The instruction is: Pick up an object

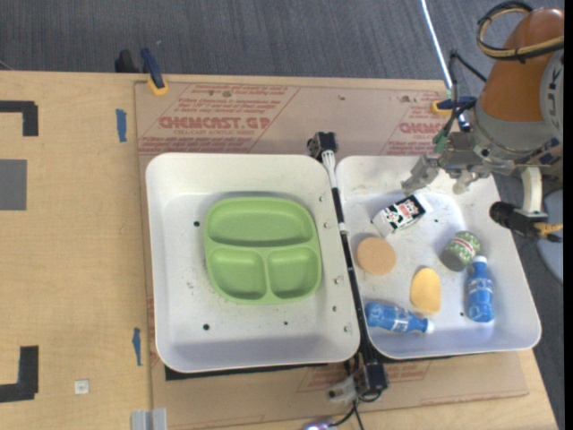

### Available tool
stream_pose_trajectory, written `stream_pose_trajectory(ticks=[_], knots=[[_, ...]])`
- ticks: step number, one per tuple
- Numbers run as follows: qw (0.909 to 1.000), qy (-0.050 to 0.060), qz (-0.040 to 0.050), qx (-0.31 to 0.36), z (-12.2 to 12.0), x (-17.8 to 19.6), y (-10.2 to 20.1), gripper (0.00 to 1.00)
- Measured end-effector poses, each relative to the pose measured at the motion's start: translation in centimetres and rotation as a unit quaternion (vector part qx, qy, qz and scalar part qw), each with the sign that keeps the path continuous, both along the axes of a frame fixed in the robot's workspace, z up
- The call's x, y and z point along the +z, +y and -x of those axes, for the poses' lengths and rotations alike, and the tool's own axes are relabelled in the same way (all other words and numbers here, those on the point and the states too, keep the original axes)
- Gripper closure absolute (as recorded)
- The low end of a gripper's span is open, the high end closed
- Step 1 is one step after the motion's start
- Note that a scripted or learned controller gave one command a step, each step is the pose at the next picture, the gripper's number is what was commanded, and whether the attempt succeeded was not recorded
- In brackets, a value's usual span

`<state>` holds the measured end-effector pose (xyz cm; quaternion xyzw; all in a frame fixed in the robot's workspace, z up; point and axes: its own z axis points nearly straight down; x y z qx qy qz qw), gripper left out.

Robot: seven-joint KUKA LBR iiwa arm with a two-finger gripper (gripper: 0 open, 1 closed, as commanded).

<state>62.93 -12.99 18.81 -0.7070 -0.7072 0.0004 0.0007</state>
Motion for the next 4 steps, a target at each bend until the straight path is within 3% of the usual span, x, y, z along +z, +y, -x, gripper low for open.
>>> stream_pose_trajectory(ticks=[1, 2, 3, 4], knots=[[0.9988, -0.001, 0.0003, 0.049, 6.2, -9.8, -4.2, 0.0], [0.994, 0.0, -0.0039, 0.11, 8.2, -9.4, -7.8, 0.0], [0.9941, -0.003, -0.001, 0.109, 8.2, -8.4, -8.0, 1.0], [0.994, -0.002, -0.0016, 0.109, 8.2, -8.4, -7.9, 0.0]])
